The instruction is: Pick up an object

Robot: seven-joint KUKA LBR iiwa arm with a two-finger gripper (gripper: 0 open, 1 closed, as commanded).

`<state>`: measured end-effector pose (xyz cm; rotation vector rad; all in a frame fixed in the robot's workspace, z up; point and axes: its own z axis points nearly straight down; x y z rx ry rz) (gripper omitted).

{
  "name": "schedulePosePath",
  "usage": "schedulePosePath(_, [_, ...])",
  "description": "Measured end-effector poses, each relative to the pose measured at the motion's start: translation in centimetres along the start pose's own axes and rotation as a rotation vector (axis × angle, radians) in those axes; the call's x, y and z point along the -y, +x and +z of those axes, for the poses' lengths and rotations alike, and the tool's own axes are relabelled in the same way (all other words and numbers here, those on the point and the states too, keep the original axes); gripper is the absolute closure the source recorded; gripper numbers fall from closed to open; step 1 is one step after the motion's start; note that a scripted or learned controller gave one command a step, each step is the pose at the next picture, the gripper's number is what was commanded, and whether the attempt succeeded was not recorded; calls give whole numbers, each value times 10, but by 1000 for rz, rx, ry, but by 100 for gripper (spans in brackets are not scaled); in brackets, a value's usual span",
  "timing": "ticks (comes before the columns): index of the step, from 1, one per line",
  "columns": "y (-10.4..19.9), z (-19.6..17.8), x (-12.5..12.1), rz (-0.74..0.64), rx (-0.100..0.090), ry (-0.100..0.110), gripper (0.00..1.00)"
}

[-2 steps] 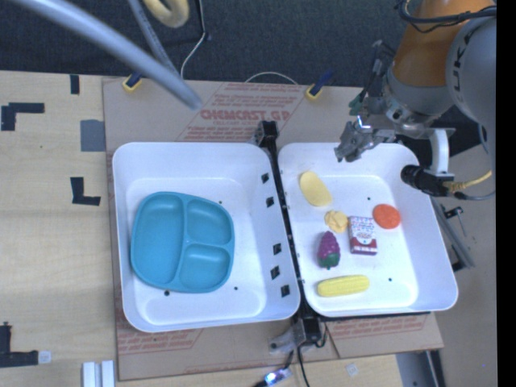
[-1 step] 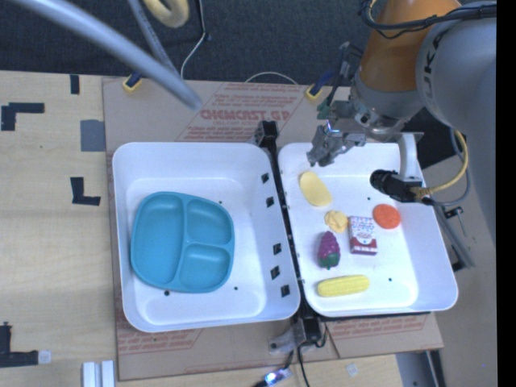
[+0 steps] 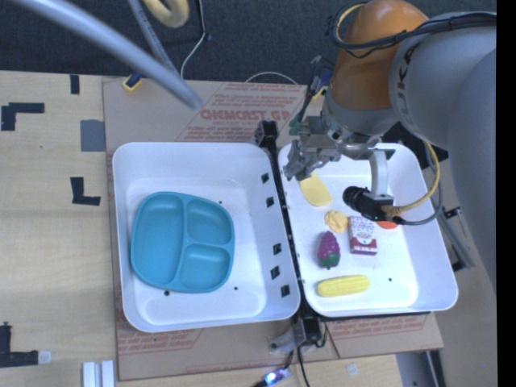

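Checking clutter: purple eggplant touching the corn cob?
Apart. The camera view shows white bin floor between the purple eggplant and the corn cob.

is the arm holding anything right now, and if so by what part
Cannot be told. The gripper sits low over the right bin, just above a pale yellow item; nothing shows between the jaws.

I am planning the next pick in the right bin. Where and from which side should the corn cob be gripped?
Grip the corn cob at its middle, coming straight down from above, with the end effector's fingers closing across its narrow width. It lies flat and lengthwise along the right bin's near side, and the bare floor around it probably leaves room on both long sides; the purple vegetable sits apart, farther back.
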<state>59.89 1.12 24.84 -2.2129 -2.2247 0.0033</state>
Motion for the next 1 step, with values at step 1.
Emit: schedulePosePath(1, [47, 11, 0, 0, 0, 0, 100])
